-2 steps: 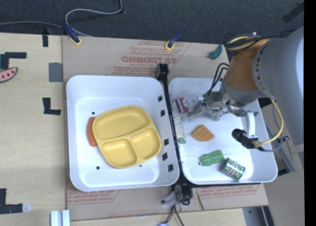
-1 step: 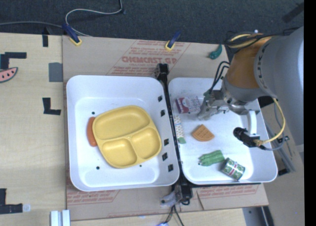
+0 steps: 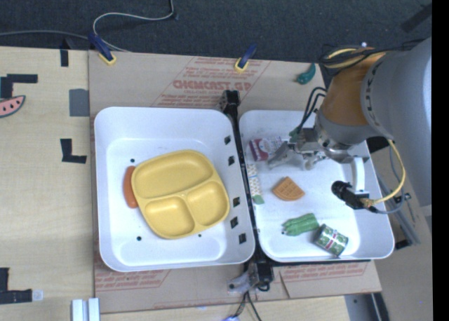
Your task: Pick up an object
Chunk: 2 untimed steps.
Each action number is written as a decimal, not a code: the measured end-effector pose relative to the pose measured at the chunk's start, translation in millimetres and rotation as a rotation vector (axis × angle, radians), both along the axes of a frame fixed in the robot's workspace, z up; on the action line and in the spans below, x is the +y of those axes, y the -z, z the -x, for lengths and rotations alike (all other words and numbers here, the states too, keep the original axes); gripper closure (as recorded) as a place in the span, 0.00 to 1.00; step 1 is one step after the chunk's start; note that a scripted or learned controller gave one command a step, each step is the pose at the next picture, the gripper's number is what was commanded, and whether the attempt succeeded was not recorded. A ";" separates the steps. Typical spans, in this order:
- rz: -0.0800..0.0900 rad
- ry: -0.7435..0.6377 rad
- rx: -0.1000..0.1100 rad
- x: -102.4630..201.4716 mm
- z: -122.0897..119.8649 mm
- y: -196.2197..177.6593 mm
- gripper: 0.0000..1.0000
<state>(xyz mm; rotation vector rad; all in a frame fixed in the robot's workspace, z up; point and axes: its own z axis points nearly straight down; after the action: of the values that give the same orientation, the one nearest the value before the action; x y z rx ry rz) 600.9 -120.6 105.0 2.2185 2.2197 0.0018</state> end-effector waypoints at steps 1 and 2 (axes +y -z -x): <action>0.001 0.000 0.002 20.1 1.9 19.1 0.00; 0.001 0.000 0.000 19.9 1.3 9.3 1.00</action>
<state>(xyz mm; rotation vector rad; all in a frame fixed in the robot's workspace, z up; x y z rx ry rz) 599.6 -100.7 95.8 2.2183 2.2195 0.0005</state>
